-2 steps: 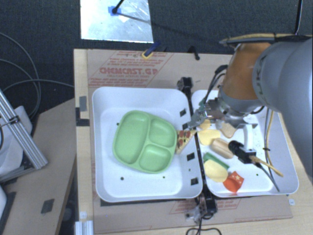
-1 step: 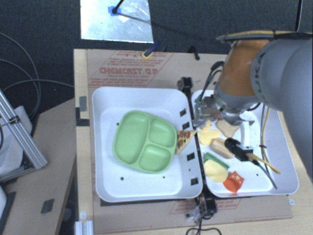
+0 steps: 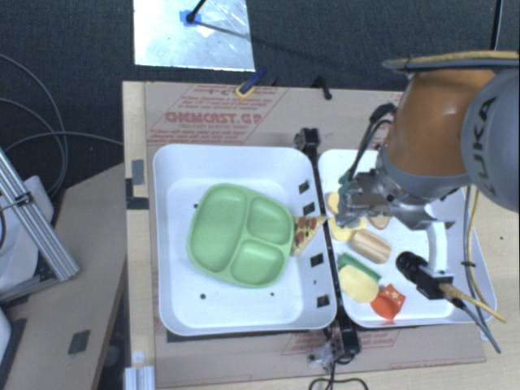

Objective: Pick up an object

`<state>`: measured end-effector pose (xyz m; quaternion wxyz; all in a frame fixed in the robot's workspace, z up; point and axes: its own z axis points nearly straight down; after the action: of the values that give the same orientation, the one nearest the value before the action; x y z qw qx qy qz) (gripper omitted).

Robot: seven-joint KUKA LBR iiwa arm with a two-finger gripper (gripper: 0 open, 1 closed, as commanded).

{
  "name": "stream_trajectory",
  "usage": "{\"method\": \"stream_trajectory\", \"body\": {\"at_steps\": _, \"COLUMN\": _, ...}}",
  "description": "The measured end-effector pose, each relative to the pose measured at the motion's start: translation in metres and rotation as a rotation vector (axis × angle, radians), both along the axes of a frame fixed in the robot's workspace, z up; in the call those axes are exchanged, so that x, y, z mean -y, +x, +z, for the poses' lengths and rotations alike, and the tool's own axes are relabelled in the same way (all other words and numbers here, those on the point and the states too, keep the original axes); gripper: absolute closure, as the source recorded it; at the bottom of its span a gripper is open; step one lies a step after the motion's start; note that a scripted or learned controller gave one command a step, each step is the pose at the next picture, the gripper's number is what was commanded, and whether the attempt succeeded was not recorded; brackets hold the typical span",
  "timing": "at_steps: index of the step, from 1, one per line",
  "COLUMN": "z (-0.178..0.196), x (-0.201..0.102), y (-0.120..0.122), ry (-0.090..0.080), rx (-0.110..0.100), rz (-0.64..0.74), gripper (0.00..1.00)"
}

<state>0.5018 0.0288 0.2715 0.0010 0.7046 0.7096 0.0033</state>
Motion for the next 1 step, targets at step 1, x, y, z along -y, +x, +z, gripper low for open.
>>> {"method": "stream_trajectory", "body": {"at_steps": 1, "z": -0.0806, "x": -0.0484, "y": 0.0304, "ry": -0.002, "rx": -0.01, "rz": 0.001, "gripper": 1.0}}
